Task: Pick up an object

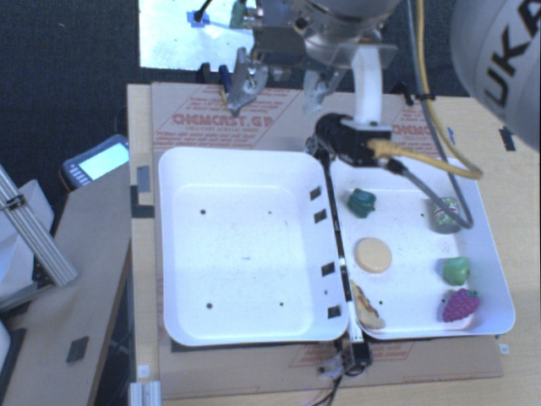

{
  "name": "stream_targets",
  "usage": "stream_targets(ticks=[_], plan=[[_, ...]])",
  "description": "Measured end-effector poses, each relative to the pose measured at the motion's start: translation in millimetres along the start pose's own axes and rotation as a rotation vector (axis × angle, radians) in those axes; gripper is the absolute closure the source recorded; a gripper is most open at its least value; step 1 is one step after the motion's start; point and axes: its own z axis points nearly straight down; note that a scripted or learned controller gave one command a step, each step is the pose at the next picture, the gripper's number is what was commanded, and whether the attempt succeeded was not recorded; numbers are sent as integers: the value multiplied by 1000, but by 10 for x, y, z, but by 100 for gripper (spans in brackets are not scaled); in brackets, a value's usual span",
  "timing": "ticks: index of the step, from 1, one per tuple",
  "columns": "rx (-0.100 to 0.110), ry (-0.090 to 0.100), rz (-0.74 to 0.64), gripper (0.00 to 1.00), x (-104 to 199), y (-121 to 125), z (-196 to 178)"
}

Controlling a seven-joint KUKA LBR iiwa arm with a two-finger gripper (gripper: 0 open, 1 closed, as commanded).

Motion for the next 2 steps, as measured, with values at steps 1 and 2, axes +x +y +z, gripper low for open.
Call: stream_targets(ticks=[1,2], plan=[[0,0,0,0,0,0,0],[0,0,0,0,0,0,0]])
